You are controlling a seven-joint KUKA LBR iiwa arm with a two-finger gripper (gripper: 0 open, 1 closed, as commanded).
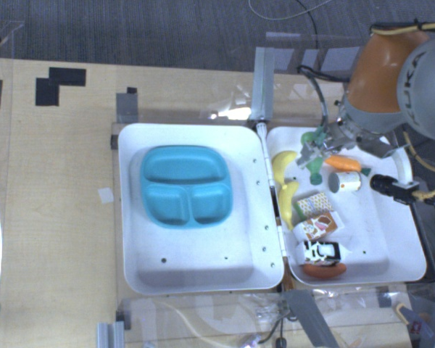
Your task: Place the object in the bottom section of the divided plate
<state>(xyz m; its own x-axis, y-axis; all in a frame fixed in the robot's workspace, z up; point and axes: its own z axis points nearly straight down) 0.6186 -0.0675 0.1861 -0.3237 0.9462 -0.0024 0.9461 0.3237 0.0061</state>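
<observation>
— What could go wrong from here?

— My pincer (320,145) hangs over the crowded right white bin (402,256), among a yellow banana (283,167), an orange carrot (343,163) and a small green piece (315,170). They lie so close I might nudge or catch the wrong one.

— Is the pincer released or clenched?

— I cannot tell; nothing visibly sits in it.

— And the target?

— The blue divided plate (185,185) rests in the left white bin (152,267), well apart.

Divided plate (185,185) in left bin (152,267); clutter in right bin (391,256).
</observation>
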